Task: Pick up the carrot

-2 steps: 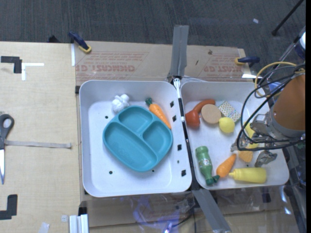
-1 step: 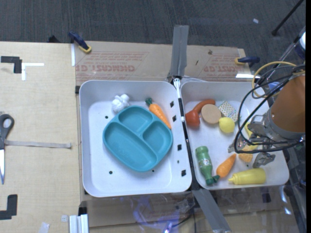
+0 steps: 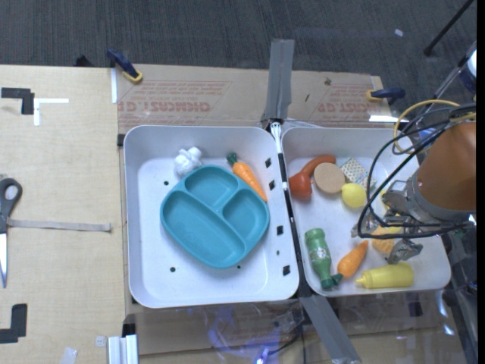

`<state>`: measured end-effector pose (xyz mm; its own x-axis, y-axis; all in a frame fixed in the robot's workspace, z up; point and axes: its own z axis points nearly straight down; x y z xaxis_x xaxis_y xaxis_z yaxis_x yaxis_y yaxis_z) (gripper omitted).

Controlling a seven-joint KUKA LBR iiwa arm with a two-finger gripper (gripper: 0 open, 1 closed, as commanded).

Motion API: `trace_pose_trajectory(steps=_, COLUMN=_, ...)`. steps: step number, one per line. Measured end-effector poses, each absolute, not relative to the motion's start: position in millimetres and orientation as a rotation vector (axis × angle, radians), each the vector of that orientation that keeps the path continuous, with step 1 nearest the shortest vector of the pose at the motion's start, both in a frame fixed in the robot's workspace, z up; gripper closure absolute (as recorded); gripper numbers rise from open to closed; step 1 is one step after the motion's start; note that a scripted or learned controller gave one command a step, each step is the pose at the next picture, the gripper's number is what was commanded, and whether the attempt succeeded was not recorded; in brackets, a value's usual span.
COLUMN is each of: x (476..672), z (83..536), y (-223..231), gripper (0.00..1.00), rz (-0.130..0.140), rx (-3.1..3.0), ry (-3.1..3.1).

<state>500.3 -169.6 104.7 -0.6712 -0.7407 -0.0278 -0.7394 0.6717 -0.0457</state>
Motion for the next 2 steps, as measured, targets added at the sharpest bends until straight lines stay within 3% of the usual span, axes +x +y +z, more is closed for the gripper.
trace_pose_trajectory(steps=2, x=497.1, z=103.9, y=-166.7, gripper=0.0, rz=-0.047, rx=-1.377, ry=2.773)
